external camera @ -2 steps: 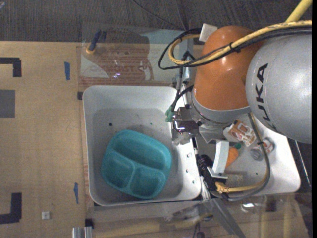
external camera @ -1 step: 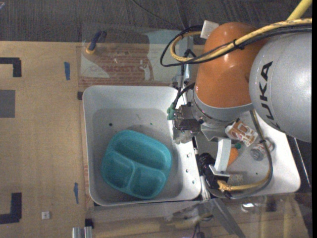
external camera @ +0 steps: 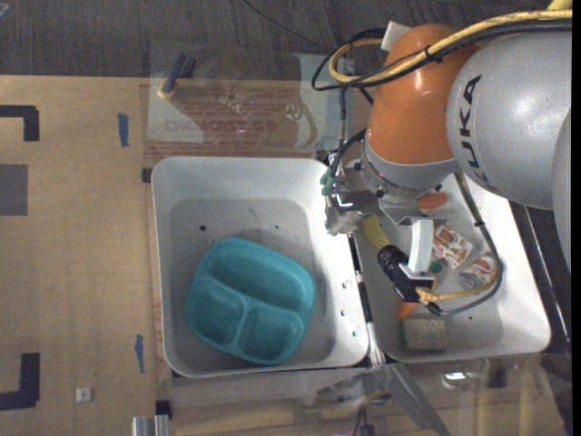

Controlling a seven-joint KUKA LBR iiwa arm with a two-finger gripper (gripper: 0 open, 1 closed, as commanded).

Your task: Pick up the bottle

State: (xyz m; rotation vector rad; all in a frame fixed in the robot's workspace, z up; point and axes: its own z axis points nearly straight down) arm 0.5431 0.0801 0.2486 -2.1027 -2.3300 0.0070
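Camera view: the arm (external camera: 472, 98) hangs over the right bin (external camera: 531, 325), where the bottle (external camera: 386, 252), yellow with a dark cap, lies among clutter below the gripper (external camera: 349, 203), probably its target. A teal tray (external camera: 250, 300) rests in the left bin (external camera: 172, 243).

bench (external camera: 73, 271): pale wood look, matt, faint grain
left bin (external camera: 172, 243): white plastic, smooth, dull sheen
tray (external camera: 250, 300), inside the left bin: teal plastic, smooth, softly glossy
right bin (external camera: 526, 316): white plastic, smooth
arm (external camera: 513, 107), above the right bin: grey shell, smooth and glossy; orange band shiny with highlights
sponge (external camera: 424, 334), in the right bin's near part: rough, porous look
sheet (external camera: 227, 107), beyond the left bin: clear, glossy film
floor (external camera: 136, 16), beyond the bench: dark, rough carpet-like weave
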